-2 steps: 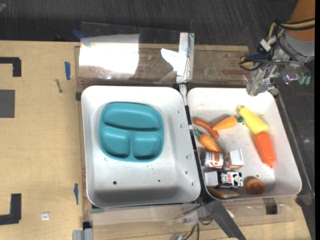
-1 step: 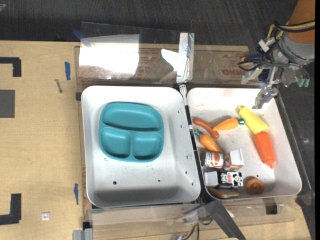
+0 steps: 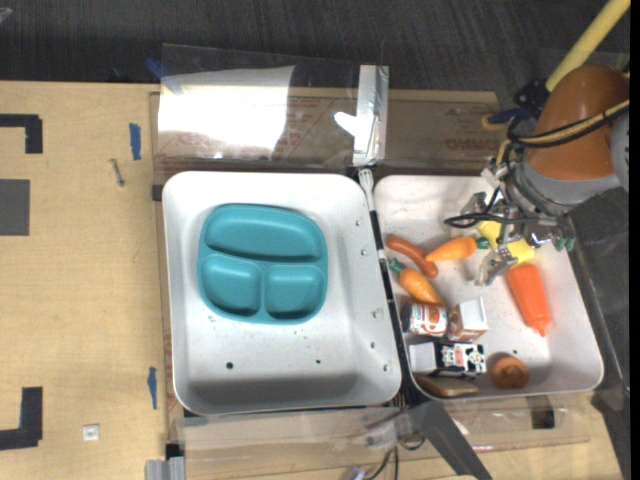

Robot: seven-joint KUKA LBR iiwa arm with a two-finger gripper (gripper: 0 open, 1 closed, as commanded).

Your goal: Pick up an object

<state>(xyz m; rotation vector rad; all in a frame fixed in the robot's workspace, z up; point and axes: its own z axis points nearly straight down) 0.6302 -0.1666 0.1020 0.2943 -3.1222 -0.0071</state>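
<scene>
The right white bin [image 3: 585, 353] holds several toy foods. A large orange carrot [image 3: 530, 294] lies at its right side. A small orange carrot [image 3: 453, 250], a red-orange sausage [image 3: 410, 254] and an orange piece [image 3: 420, 287] lie near the middle-left. A yellow object [image 3: 521, 255] sits right under the wrist. My gripper [image 3: 496, 256] hangs low over the upper middle of this bin, between the small carrot and the large carrot, beside the yellow object. Cables and the wrist hide its tips.
A red-and-white carton [image 3: 428, 319], a white box [image 3: 470, 315], a black-and-white carton [image 3: 459, 357], a brown ball [image 3: 510, 371] and a flat brown item [image 3: 446, 386] crowd the bin's near side. The left bin [image 3: 190, 358] holds a teal divided plate [image 3: 263, 261].
</scene>
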